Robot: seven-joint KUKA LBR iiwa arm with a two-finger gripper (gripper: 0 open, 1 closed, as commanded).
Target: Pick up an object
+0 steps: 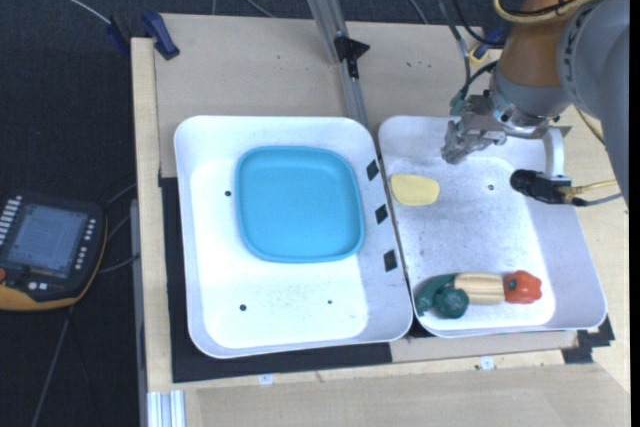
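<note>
**Gripper Over Far End of Right Bin, Objects Untouched**

The arm [560, 35] reached in from the right, its orange band above the wrist. The gripper [458, 147] hung over the far end of the right bin [560, 245], near that bin's far left corner. Whether its fingers were spread or closed could not be told from the camera view. No object was seen between them.

The right bin carried four objects. A pale yellow piece [414, 190] lay close to the bin's left wall, just nearer the camera than the gripper and apart from it. Along the near edge lay a row of three: a dark green lump [442, 298] toward the near left corner, a tan wooden piece [479, 288] touching it, and a red piece [522, 287] at the tan piece's right end.

The left bin [200, 245] held a shallow blue tray [299, 203], set toward its far half.
</note>
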